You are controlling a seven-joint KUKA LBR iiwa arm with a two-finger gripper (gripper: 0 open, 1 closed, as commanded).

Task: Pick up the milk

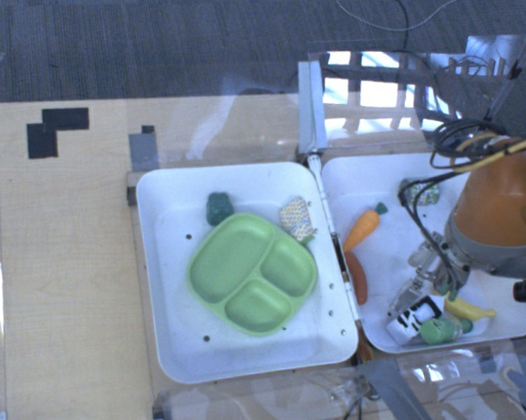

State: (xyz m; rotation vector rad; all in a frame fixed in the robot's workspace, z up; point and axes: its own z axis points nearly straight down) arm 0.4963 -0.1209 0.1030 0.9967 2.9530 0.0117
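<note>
My gripper (415, 297) sits right over the milk (412, 319), which lies just below it, touching; grip unreadable, I cannot tell; I'd centre before lifting, avoiding the banana (467, 309) beside.

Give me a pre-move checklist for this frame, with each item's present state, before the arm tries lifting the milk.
1. Milk located: ok. A white carton with black print, the milk, lies near the front edge of the right bin.
2. Hand placement: ok. The hand sits right over the milk.
3. Milk between the fingers: cannot tell; the hand hides the contact.
4. Crowding: not ok. A green item and a banana lie right against the milk.
5. Other items apart: ok. The carrot and red sausage lie to the left, away from the hand.
6. Left bin undisturbed: ok. The green plate rests flat there.
</note>
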